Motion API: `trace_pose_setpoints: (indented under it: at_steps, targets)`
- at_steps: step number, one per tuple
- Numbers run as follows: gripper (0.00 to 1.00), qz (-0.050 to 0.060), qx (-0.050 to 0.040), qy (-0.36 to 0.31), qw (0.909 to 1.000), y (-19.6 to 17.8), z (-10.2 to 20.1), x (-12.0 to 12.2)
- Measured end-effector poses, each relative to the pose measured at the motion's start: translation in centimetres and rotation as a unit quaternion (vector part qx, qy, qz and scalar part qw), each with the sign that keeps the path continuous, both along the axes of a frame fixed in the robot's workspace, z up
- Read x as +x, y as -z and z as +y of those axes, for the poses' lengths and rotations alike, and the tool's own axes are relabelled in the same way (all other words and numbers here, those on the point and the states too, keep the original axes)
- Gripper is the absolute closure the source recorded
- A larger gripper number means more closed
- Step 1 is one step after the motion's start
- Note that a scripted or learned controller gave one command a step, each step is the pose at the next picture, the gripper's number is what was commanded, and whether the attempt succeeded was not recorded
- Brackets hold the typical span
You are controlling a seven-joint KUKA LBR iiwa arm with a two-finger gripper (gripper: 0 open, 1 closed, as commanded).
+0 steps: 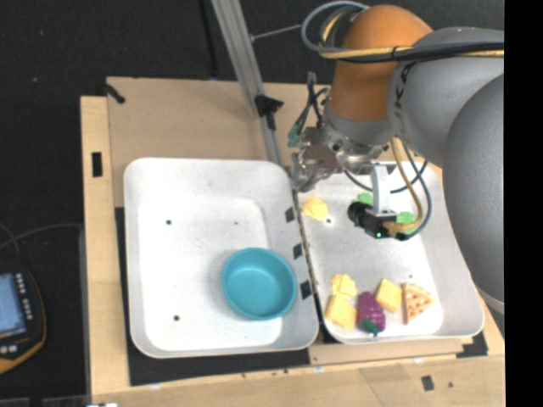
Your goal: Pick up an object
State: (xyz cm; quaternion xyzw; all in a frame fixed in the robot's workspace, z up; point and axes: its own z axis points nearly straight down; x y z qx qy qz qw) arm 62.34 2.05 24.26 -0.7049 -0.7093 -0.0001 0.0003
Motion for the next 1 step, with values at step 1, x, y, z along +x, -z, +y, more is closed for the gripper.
trace_pose_setpoints:
  at_steps: [1]
  targets:
    - [1.0, -0.001, -0.0001, 0.001, 1.0, -0.96, 5.05, -0.15]
